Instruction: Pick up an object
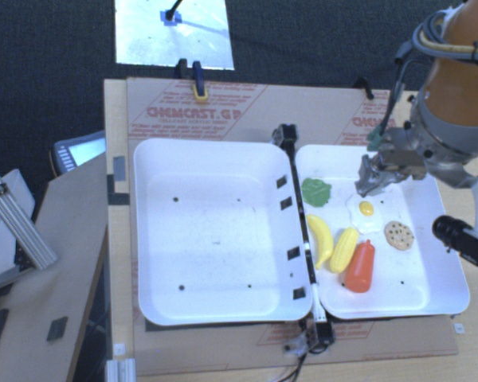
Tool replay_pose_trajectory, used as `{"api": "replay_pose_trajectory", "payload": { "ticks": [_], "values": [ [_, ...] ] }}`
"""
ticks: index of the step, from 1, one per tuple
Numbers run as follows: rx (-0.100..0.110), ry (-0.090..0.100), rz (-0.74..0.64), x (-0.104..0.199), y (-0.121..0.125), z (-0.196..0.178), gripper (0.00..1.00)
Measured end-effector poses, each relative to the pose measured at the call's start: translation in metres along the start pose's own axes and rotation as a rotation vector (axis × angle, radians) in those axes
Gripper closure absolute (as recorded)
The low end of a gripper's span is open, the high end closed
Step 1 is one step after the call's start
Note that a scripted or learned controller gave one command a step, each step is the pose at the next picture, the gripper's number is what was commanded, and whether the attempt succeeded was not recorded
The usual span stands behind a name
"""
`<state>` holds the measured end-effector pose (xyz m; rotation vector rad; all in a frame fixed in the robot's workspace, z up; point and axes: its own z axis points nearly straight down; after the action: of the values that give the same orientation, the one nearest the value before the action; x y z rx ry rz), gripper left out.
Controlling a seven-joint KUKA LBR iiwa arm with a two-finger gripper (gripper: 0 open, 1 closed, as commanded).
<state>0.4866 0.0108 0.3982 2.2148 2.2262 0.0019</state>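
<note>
Reading "CHEMCAST GP": bench sheet (193, 111)

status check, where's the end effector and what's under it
End effector hovering over right bin, just above fried egg. Nothing held. Lettuce, banana, corn, ketchup bottle, cookie crowd nearby.

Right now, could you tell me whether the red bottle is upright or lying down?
Lying down: the red bottle rests lengthwise on the right bin floor.

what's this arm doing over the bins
A grey and orange robot arm reaches in over the right bin, its pincer hovering just above a toy fried egg. Nearby lie a green leaf, banana, corn cob, ketchup bottle and cookie. Nothing is lifted yet.
</note>
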Motion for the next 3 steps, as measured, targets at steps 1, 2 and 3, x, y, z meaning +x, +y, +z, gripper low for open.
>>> {"api": "replay_pose_trajectory", "payload": {
  "ticks": [1, 2, 3],
  "values": [
    [-0.004, 0.001, -0.001, 0.008, 0.001, -0.034, 1.00],
    [-0.003, 0.001, -0.001, 0.028, 0.001, -0.058, 1.00],
    [-0.005, 0.002, -0.001, 0.058, 0.001, -0.105, 1.00]
  ]
}}
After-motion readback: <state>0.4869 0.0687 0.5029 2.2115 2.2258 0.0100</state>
